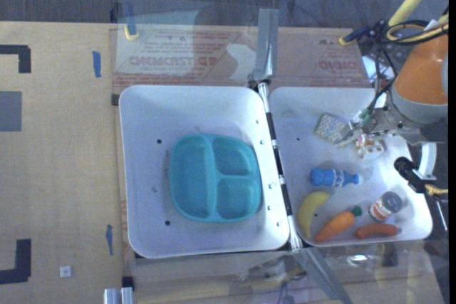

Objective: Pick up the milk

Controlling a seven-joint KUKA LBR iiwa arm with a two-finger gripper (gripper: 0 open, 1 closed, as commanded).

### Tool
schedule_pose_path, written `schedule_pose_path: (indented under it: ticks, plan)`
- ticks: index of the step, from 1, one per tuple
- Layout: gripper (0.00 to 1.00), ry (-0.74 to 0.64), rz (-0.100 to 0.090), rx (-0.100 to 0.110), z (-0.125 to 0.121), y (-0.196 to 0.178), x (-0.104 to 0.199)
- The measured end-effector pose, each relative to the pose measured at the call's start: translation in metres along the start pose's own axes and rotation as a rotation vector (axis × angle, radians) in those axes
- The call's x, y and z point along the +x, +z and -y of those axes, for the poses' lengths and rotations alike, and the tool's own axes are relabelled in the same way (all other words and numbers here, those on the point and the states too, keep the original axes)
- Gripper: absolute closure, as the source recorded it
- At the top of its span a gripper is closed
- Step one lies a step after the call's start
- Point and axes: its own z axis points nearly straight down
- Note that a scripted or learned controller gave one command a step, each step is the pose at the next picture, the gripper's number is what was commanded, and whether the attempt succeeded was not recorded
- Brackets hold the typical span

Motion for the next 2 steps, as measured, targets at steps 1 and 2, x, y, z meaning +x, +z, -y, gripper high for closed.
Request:
schedule_pose_path:
  ticks: [1,2]
  plan:
    - [0.00,-0.093,0.000,0.002,-0.0001,0.0014,-0.0043]
    - [0.00,-0.156,0.002,0.003,0.0003,0.0016,-0.0051]
